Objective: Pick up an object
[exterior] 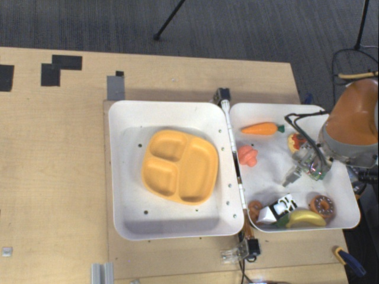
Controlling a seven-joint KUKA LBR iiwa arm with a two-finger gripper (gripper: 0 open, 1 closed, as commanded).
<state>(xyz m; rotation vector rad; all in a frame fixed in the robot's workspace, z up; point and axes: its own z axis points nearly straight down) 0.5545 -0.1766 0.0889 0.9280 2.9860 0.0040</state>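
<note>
Camera view from above: two white bins are seen side by side on the bench [53,176]. The left bin [127,218] is occupied by a yellow divided plate [179,165], which sits near its middle with bare white floor all around it. The right bin [343,212] is entered by the arm [354,120] from the right edge, and the gripper [294,174] is seen hanging over the bin's middle, pointed down and to the left. Whether the fingers are spread or closed cannot be told; nothing is seen between them.

The objects are laid around the gripper rather than under it. A toy carrot [259,129] lies near the far wall, well apart from the gripper. A pink toy [247,156] rests just beside the dividing wall between the bins. A small red and yellow object [296,142] is partly hidden behind the arm's cables. Along the near wall, a brown piece [255,208], a black and white object [280,209], a banana [307,219] and a chocolate doughnut [323,205] are crowded together, the banana touching the black and white object. Bare floor is left between the pink toy and the gripper.
</note>
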